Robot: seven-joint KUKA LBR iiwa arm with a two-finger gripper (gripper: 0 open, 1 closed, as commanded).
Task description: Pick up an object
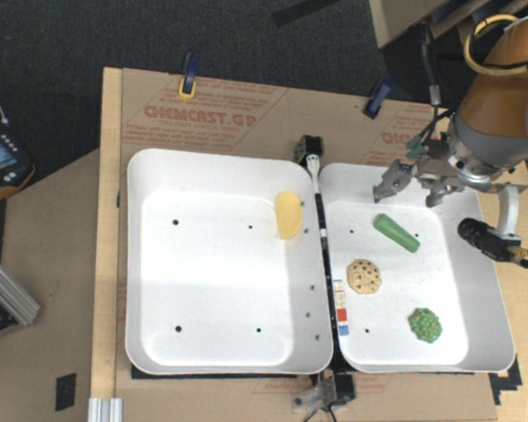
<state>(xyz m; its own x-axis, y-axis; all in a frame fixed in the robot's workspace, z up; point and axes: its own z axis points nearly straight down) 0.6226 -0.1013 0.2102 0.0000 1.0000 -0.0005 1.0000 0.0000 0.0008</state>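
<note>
1. While the tool [411, 183] hangs spread open and holds nothing, the green cylinder [396, 233] lies just below it in the right bin [486, 298].
2. We judge a skewed descent could roll it away.
3. The cookie [363, 276] sits nearby.

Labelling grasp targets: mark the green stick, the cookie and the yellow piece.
green stick [396, 233], camera view, middle of its length
cookie [363, 276], camera view, centre of its face
yellow piece [288, 215], camera view, middle of its body

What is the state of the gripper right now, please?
Gripper: open, fingers spread and holding nothing, above the far end of the right bin, just beyond the green cylinder.
</note>
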